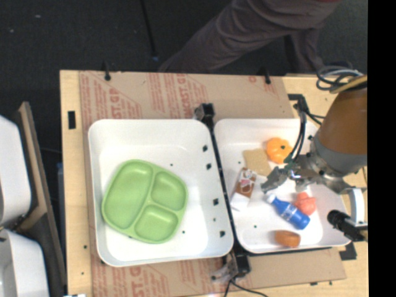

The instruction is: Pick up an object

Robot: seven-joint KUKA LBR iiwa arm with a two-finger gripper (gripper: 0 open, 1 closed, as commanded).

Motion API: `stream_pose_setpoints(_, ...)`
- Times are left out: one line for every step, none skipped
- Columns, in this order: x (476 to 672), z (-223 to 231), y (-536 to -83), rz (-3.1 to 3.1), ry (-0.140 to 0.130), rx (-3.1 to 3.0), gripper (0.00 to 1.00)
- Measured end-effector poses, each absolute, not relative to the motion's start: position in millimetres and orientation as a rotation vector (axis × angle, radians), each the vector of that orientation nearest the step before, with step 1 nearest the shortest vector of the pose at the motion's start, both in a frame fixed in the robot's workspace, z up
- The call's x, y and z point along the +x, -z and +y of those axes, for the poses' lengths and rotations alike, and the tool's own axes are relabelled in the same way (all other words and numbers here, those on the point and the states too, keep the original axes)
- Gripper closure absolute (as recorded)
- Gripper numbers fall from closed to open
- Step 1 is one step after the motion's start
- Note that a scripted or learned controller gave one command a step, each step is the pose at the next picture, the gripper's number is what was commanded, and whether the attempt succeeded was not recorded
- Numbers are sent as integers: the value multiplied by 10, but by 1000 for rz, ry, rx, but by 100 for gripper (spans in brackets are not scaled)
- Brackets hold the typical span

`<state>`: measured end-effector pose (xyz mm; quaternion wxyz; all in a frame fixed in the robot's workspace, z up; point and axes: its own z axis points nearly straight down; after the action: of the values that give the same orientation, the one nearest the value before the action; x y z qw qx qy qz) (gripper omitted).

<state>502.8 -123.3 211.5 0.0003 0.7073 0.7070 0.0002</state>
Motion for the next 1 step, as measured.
stream_pose_setpoints(4952,-1477,-1203,2212,-12,2211,0)
